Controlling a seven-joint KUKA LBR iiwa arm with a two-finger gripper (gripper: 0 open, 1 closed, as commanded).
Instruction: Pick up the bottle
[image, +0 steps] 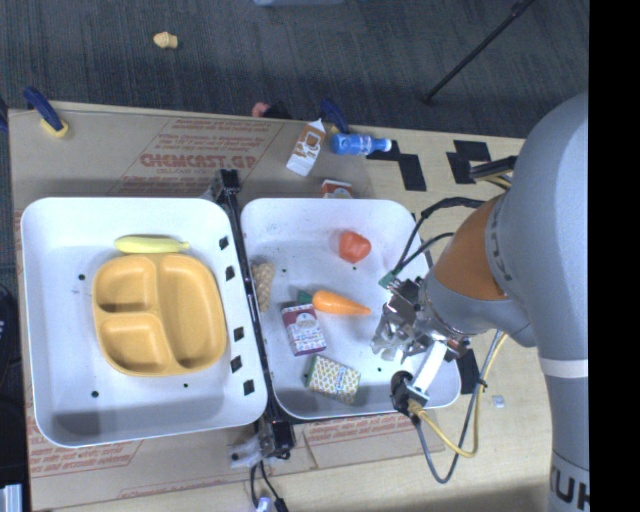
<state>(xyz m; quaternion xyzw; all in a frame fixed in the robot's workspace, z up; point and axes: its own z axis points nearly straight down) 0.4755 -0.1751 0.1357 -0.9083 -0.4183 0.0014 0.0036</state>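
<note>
two white bins sit side by side on my worktop (150, 150), and the pincer (392, 335) hangs low over the right bin (300, 215), near its right edge, with cables looping below it toward the near right corner. from up here i cannot tell what the pincer is doing. the bottle (358, 144), blue with a paler cap end, lies on its side on the worktop itself, outside both bins, just beyond the far edge of the right bin and well apart from the pincer. a small carton (305, 148) lies just left of the bottle. inside the right bin i see a red pepper-like piece (353, 245) toward the far edge, a carrot (340, 304) in the middle, a small red box (303, 329) beside it, a patterned packet (332, 377) near the near edge, and a tan piece (263, 283) against the left wall. the left bin (60, 225) holds a yellow divided tray (158, 312) with a banana (151, 244) just beyond it.
</note>
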